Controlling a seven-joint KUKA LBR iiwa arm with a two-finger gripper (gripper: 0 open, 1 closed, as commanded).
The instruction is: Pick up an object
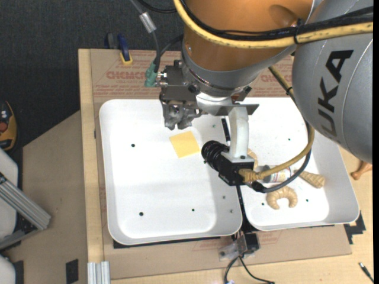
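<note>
Camera view looks down on two shallow white bins set side by side on a brown cardboard sheet [95,158]. From the upper right the grey KUKA arm [337,70] reaches in, its orange band [249,16] bulking over the back edge of the bins and hiding much of the seam between them. The wrist points downward, with the gripper [177,116] hanging over the rear of the left bin [118,206]; whether the claw is spread or pressed together cannot be told, since the dark housing hides it. A white bracket and a black cable fitting [228,164] hang from the wrist down over the seam, with a yellow-sleeved cable [296,158] looping toward the right bin [331,212].

A flat yellow square piece [185,144] lies on the left bin's floor, just in front of the gripper, nothing gripping it. In the right bin a tan wrench-shaped toy [283,199] lies near the front, with a tan bone-like piece [312,179] just behind it.

On the arm's grey shell the letters "UKA" read sideways. Red print on the cardboard's back edge reads roughly "CHEMCH", partly hidden. A blue and yellow clamp [123,49] grips the cardboard's back edge.
</note>
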